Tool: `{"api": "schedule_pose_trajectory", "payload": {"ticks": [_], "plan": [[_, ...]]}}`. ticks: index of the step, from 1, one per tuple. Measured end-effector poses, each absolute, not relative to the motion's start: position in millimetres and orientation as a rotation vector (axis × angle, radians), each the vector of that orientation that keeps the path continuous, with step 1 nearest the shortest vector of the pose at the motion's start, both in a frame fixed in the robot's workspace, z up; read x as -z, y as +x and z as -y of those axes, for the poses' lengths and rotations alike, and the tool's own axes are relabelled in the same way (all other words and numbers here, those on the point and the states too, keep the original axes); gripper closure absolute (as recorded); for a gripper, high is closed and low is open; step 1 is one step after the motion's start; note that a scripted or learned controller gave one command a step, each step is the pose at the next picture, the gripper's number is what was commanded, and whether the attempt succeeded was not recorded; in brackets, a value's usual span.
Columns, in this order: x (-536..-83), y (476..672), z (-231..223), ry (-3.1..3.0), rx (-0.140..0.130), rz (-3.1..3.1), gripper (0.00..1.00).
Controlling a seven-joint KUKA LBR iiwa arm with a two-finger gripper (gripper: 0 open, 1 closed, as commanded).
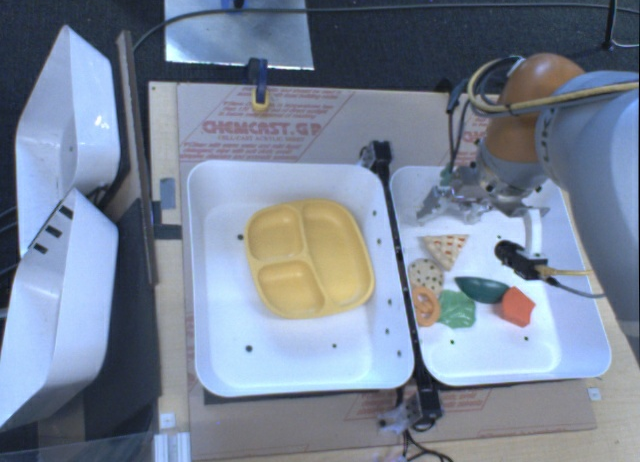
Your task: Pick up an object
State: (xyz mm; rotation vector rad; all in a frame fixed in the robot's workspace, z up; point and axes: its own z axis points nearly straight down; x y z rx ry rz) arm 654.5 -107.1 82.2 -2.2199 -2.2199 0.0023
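Camera view: down on two white bins at a slant; arm in from three o'clock
Task's things: toy food pieces lie loose in the right bin (575, 355); any of them could be the one picked
Pizza slice (445, 248): nearest the gripper, at about six o'clock from it, apart from it
Spotted cookie (424, 275): just below the slice; an orange ring (427, 306) touches its lower edge
Green pieces: a light green lump (458, 309) beside the ring; a dark green pod (480, 288) at its one o'clock
Orange-red block (517, 306): at three o'clock from the pod, just beside it
Gripper (463, 202): low over the upper part of the right bin; whether it is spread or closed cannot be told at this angle; nothing is seen in its grasp
Arm (590, 140): grey with orange band, over the bin's upper right; a black fitting with a cable hangs near the block
Left bin (215, 280): holds a yellow divided tray (308, 256), centred
Progress: judged early; every piece rests on the bin floor; the descent onto a piece, the closing and the lift are all left to do
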Motion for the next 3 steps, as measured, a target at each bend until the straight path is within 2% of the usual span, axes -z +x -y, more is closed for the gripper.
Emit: {"api": "schedule_pose_trajectory", "payload": {"ticks": [1,3], "plan": [[-95.4,656.1,107.5,-2.223,0.003,2.223,1.00],[-195.1,646.5,92.6,-2.223,0.005,2.225,1.00]]}}
